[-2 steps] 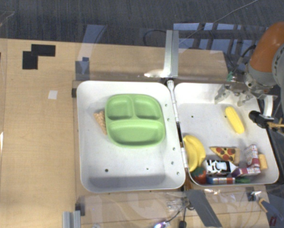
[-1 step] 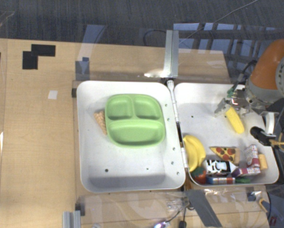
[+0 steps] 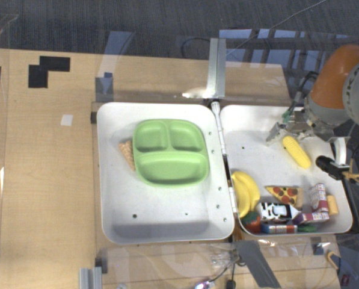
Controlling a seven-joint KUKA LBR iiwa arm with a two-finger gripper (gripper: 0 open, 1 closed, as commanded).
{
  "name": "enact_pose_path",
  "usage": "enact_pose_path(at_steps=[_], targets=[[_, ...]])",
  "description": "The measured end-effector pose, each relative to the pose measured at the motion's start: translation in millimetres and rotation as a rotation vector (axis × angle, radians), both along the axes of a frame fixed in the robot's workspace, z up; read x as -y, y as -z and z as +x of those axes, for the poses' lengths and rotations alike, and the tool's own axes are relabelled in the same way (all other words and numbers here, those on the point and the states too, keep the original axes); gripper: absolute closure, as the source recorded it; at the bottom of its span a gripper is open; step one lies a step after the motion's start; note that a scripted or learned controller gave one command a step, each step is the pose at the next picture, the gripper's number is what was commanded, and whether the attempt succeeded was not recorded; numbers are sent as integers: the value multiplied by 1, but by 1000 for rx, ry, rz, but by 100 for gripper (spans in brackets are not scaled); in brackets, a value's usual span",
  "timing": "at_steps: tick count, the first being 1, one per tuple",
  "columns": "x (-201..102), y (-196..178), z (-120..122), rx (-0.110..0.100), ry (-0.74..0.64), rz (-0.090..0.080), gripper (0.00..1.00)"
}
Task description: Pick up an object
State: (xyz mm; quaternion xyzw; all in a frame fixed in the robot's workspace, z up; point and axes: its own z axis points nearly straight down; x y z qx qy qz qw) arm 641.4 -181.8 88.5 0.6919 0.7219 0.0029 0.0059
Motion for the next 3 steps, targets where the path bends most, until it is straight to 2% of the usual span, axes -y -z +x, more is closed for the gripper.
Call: enact_pose_path(at_steps=[1,2,3], targets=[[-2,-10,3,4,0,5,100],[24,-110,-5,-8,-145,1,100],[24,-109,-5,-9,-144,2,0]])
